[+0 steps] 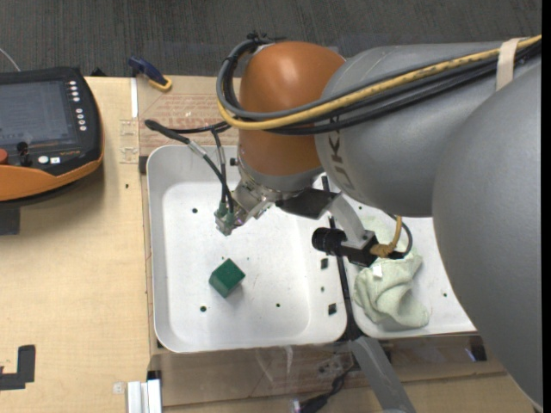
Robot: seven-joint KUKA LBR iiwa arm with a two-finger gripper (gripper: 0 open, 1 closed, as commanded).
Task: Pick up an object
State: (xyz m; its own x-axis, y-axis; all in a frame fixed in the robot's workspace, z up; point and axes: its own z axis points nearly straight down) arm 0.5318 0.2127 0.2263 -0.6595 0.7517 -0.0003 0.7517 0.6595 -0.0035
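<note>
**Arm over the left bin**

A green cube (227, 278) lies on the left bin (172, 317) floor (near front). Beyond it hangs the gripper (227, 220), apart from the cube; finger state cannot be told. A pale cloth (392, 292) sits in the right bin (448, 304).

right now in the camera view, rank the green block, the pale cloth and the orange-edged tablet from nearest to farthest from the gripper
1. green block, just below the gripper, in the left bin.
2. pale cloth, off to the right in the other bin.
3. orange-edged tablet, far left on the bench.
</note>
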